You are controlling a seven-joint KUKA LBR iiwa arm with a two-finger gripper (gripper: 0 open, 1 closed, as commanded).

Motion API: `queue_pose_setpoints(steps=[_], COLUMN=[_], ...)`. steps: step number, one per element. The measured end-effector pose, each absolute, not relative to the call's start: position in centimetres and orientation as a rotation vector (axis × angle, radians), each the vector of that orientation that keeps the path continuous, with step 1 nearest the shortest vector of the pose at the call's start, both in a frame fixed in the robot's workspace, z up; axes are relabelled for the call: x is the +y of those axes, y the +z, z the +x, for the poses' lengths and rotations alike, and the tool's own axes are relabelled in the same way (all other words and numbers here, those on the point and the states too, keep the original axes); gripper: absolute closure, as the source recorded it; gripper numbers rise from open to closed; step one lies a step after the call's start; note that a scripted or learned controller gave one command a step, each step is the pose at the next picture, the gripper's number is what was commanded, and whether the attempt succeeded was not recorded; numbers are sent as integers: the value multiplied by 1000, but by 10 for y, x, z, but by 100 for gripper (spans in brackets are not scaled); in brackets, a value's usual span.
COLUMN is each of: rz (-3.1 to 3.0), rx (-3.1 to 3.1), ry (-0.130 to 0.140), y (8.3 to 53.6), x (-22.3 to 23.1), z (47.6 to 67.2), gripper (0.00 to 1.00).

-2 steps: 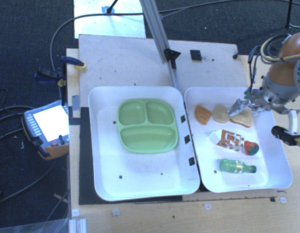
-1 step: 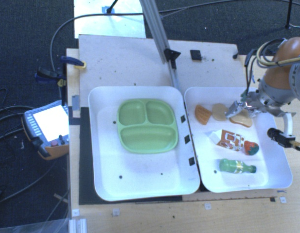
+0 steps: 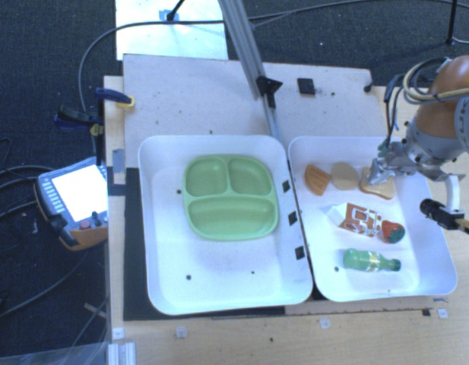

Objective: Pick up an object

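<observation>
The gripper point(image 3: 378, 175) is reaching down into the right bin point(image 3: 439, 276) near its far edge, its metal tip sitting over a flat tan toast-shaped piece point(image 3: 378, 189); whether it is open, closed or gripping anything cannot be told from this angle. The grey arm point(image 3: 439, 131) is coming in over the bin's far right corner.

Beside the toast piece, along the far edge, a round pale cookie-like disc point(image 3: 344, 176) and an orange ridged wedge point(image 3: 318, 179) are lying in a row. Toward the middle, a white-and-orange patterned packet point(image 3: 359, 217) is resting against a red and green strawberry-like piece point(image 3: 393, 233). Near the front edge, a glossy green bottle point(image 3: 371, 261) is lying on its side, long axis running left to right, narrower end pointing right.

The left bin point(image 3: 166, 280) is holding a smooth light-green plastic plate point(image 3: 230, 196) with three compartments, sitting near its far right corner.
</observation>
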State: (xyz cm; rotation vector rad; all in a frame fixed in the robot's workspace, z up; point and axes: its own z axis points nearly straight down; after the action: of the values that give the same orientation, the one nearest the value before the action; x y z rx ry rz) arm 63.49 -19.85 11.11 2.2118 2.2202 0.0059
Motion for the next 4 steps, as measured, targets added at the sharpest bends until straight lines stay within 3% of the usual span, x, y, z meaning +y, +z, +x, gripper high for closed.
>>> queue_pose_setpoints(steps=[2,4], rz=[2209,2212], rx=[2224,2233], ry=[6,2], y=[218,206], x=[-199,-100], z=[641,605], gripper=[100,100])
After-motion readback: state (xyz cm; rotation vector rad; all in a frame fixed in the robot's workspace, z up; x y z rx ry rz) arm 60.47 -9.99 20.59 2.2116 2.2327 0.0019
